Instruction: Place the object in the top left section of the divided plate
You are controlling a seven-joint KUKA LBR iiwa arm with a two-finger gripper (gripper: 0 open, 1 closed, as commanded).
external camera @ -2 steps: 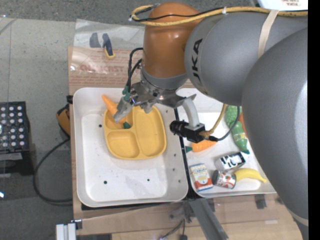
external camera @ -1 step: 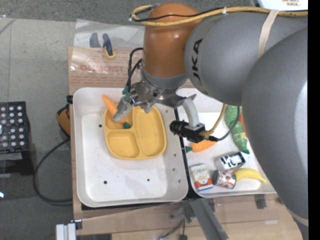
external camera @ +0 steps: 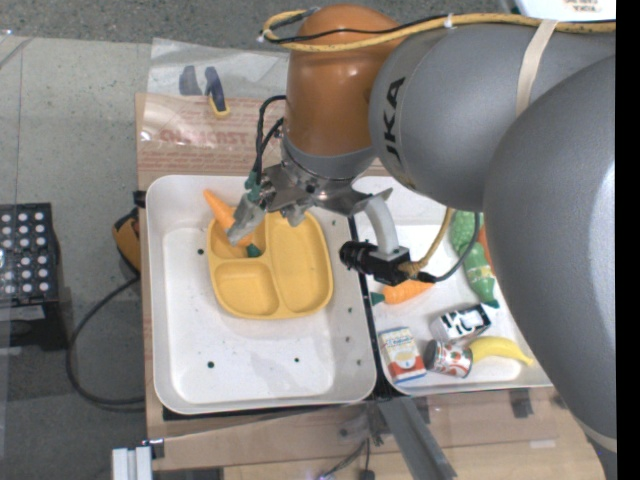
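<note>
A yellow divided plate [external camera: 290, 278] lies in the left white bin [external camera: 190, 348]. An orange toy carrot [external camera: 217, 206] with a green top [external camera: 255, 251] lies slantwise over the plate's top left section, its tip past the rim. My gripper [external camera: 246, 226] is right on the carrot's middle and hides that part. The view does not show whether the carrot rests on the plate or hangs from the gripper.
The right bin [external camera: 520, 373] holds a second carrot [external camera: 405, 293], a green vegetable [external camera: 478, 263], a banana [external camera: 500, 350], a small carton [external camera: 400, 353] and cans [external camera: 452, 358]. A black grid box [external camera: 25, 258] and a cable lie left of the bench.
</note>
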